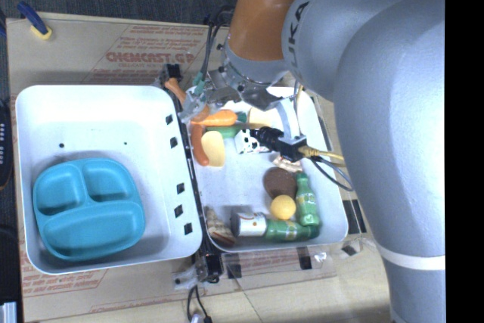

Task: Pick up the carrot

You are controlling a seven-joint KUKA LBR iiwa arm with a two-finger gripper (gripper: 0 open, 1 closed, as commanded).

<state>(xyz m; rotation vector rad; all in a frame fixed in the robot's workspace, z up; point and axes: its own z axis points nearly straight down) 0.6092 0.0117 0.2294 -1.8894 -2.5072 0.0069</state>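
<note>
A: Near edge, right white bin (333,227): green plastic bottle (306,209), yellow ball (283,206). Carrot?

B: Small orange plastic carrot (217,118) lies at the far-left corner, just under the gripper (208,91); jaw state cannot tell. Likely light, stiff, slick; pinch mid-body.

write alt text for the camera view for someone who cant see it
A grey robot arm reaches in from the right, its hand low over an orange carrot at the far end of the right bin, among other toy food. The left bin holds a blue divided plate.
</note>
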